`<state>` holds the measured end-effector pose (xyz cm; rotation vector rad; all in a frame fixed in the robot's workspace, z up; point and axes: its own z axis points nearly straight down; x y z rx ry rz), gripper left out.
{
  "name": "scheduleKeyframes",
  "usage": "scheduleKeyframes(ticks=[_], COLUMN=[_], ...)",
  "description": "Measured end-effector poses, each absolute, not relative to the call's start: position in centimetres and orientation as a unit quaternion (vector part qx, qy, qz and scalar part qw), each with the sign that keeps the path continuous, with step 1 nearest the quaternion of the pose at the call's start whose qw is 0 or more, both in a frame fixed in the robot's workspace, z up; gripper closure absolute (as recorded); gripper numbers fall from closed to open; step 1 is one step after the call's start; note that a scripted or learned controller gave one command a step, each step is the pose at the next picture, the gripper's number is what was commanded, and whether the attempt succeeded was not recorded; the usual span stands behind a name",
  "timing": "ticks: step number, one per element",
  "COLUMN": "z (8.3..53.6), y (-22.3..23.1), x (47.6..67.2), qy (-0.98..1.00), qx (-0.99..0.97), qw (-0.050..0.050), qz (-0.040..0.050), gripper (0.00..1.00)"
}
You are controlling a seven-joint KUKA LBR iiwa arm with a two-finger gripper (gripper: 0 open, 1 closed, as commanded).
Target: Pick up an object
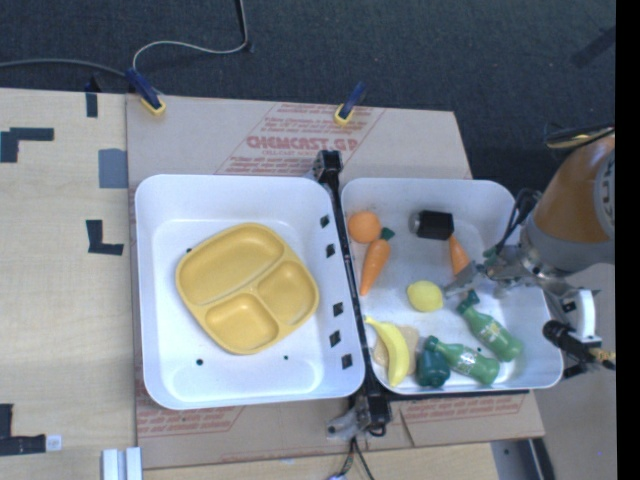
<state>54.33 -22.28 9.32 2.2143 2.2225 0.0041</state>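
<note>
Here, gripper: low in the right bin; jaw state cannot be told.
Nearest: green bottle at five o'clock, small carrot at eleven, lemon at nine.
Risk: crowded items, so closing could nudge neighbours and catch nothing.
Left bin: yellow tray.

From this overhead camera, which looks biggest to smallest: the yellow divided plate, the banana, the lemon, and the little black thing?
1. Yellow divided plate, by far the largest.
2. Banana.
3 and 4. Lemon and the small black object look about alike, so I won't rank them; the black one lies slightly farther from the camera.
</note>
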Motion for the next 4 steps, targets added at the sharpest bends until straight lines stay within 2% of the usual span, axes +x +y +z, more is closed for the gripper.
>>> scheduleKeyframes(ticks=[1, 2, 3, 4], z=[8.5, 8.4, 9.0, 18.2], y=[-15.1, -14.4, -14.5, -6.3], x=[60.5, 65.8, 65.5, 58.5], qy=[0.708, 0.708, 0.709, 0.708], qx=[0.706, 0.706, 0.705, 0.706], qw=[0.003, 0.002, -0.005, -0.001], qz=[0.0017, 0.0002, -0.0063, -0.0011], gripper=[0.0, 0.0, 1.0, 1.0])
